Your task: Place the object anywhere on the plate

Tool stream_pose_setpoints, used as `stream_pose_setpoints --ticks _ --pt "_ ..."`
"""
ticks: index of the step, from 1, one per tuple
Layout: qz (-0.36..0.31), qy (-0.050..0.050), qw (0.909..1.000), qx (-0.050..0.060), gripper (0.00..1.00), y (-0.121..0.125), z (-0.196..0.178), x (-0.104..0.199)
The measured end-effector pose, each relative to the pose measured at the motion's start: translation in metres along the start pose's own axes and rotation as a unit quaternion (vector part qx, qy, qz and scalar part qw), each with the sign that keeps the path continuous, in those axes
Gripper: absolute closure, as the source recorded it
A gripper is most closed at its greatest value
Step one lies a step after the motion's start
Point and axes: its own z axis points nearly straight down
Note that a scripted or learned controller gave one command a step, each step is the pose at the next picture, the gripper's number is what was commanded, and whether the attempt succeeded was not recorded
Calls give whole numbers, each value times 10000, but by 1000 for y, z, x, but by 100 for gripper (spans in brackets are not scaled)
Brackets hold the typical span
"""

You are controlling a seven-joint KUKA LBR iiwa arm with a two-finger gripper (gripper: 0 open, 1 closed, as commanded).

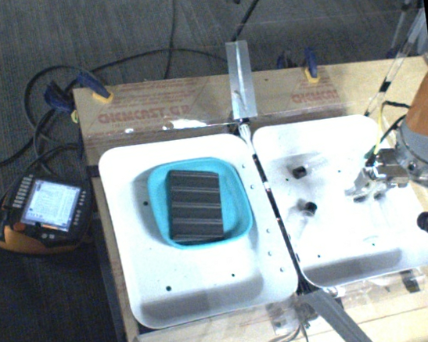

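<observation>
Resting: block (195, 204) flat on plate (238, 202), middle of left bin (129, 241).
Gripper (364, 184): over right bin (352, 253), near its right edge, carrying nothing; opening: cannot tell.
Progress: placing looks done; left: arm withdraws.

Glossy white plastic for both bins (208, 297); smooth turquoise plastic plate (238, 202); matt, ribbed dark grey object (195, 204); raw wooden bench (158, 107); bare metal gripper (364, 184), right of frame.

A lab: clamped bench (189, 102), cables (43, 79), teach pendant (44, 210).
</observation>
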Motion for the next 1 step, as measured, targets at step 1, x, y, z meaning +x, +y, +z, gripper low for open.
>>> stream_pose_setpoints --ticks 1 --pt "0 -1 10000 0 0 0 0 0"
